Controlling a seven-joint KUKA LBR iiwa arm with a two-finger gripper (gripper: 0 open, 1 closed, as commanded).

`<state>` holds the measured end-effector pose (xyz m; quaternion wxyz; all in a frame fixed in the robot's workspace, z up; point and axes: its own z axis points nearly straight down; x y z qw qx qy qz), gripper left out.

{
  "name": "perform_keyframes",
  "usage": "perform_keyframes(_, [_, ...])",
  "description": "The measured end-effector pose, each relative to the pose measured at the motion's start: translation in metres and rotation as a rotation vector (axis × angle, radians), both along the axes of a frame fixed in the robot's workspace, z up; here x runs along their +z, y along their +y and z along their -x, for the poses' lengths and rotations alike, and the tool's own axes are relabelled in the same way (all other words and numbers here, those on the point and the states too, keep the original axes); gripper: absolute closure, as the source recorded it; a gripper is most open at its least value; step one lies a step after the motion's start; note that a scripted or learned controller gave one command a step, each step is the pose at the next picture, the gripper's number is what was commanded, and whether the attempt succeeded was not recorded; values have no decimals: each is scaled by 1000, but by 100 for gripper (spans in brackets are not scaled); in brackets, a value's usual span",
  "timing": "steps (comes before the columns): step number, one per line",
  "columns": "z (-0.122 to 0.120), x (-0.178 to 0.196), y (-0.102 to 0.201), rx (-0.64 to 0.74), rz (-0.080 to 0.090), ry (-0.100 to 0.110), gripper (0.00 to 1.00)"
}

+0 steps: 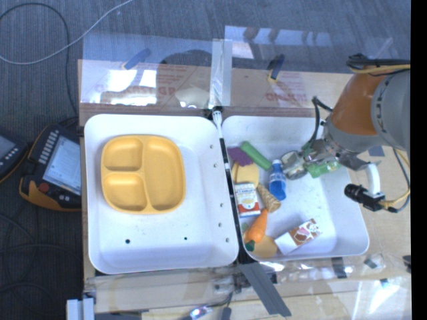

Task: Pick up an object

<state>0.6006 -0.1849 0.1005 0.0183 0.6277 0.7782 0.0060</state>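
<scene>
my gripper [297, 164] hung low in the right bin [347, 239]; whether it pinched anything i couldn't tell. the blue bottle [277, 181] lay just left, its long axis roughly upright in view.

Two white bins side by side: yellow divided plate [143, 173] in left bin [100, 245]; gripper [293, 161] low over right bin [347, 232], beside blue bottle [277, 181], above carrot [257, 227].
</scene>
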Motion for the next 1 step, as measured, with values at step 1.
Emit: perform_keyframes(1, [-41,110,47,-112,-14,35,100])
